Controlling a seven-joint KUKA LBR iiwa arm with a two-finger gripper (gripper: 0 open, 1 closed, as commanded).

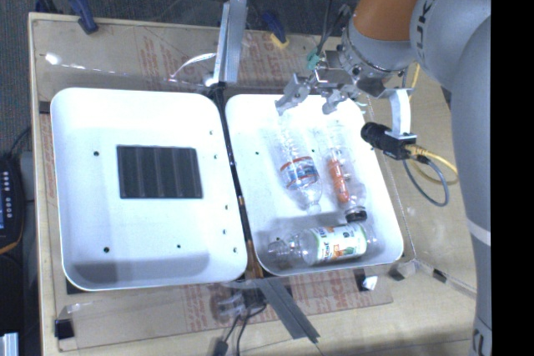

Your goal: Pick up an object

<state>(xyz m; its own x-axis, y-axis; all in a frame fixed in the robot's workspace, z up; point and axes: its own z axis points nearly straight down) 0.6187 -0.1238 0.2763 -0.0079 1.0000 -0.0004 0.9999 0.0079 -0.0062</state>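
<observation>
Three clear plastic bottles lie in the right bin (250, 179). One with a blue label (299, 171) is in the middle, one with an orange label (340, 173) lies to its right, and a larger one with a white and green label (327, 245) rests along the near wall. My gripper (314, 95) hangs above the bin's far end, its two fingers spread apart with nothing between them. It is clear of all the bottles.
The left bin (83, 146) holds a dark ribbed rectangular pad (158, 172). A grey divider post (229, 42) stands between the bins at the back. Blue clamps (83, 12) sit on the bench's far edge. Cables trail at the arm's right side.
</observation>
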